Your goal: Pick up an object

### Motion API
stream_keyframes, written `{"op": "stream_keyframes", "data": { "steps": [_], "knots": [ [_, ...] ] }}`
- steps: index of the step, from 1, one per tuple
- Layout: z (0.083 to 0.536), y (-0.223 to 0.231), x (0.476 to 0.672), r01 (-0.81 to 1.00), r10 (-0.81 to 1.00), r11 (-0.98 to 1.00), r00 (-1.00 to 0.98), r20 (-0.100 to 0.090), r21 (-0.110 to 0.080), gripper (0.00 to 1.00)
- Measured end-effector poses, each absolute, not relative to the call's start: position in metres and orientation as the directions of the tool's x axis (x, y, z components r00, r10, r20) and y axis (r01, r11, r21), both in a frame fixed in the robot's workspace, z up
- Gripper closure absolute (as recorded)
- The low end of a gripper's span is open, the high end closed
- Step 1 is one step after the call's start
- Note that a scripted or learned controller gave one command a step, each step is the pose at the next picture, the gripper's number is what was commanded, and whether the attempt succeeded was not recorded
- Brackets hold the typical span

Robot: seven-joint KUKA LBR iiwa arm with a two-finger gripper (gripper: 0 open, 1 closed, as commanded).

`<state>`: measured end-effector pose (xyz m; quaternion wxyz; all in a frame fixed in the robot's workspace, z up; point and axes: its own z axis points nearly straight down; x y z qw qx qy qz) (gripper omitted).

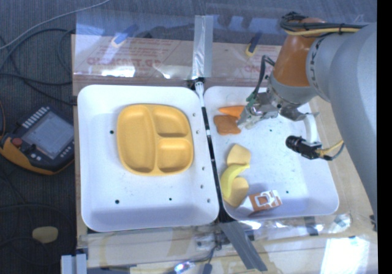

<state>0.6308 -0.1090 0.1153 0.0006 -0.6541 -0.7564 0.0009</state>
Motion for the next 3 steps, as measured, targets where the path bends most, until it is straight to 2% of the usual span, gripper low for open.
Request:
{"op": "stream_keyframes", "data": {
  "steps": [1, 2, 3],
  "knots": [
    [0.115, -0.109, 0.631, 0.99, 0.99, 0.144, -0.144, -0.001, -0.002, 0.0],
    [0.091, -0.106, 0.657, 0.986, 0.986, 0.165, -0.165, -0.003, 0.004, 0.0],
    [0.092, -0.106, 0.654, 0.998, 0.998, 0.057, -0.057, 0.002, 0.012, 0.0]
  ]
}}
